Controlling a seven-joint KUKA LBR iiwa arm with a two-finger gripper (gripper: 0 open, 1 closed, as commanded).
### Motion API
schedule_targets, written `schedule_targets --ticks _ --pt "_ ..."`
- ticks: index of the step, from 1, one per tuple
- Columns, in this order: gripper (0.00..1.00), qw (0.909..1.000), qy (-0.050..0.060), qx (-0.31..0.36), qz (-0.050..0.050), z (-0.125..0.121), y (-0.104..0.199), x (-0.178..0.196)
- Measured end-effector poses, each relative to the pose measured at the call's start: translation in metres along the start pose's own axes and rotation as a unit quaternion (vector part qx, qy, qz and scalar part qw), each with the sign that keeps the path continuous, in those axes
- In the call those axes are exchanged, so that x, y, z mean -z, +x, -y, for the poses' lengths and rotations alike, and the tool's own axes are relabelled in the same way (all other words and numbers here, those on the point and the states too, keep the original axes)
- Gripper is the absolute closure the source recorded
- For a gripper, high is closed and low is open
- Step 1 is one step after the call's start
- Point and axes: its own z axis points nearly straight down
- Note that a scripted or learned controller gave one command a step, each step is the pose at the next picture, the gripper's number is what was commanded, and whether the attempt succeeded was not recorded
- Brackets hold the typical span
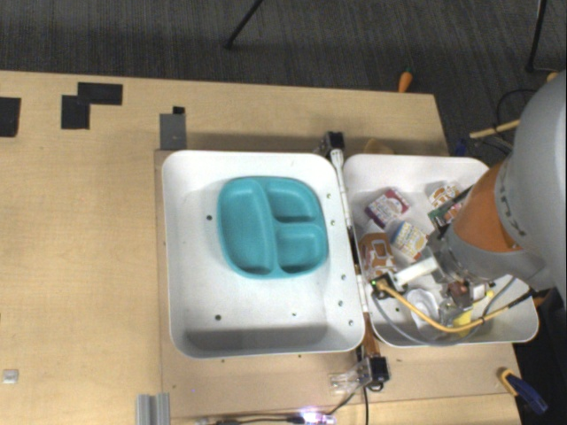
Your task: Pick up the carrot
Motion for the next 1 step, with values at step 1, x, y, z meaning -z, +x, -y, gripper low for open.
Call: schedule_targets --ticks 1 --pt "0.0 0.9996 0.001 0.028 0.004 -0.0789 0.0373 -0.005"
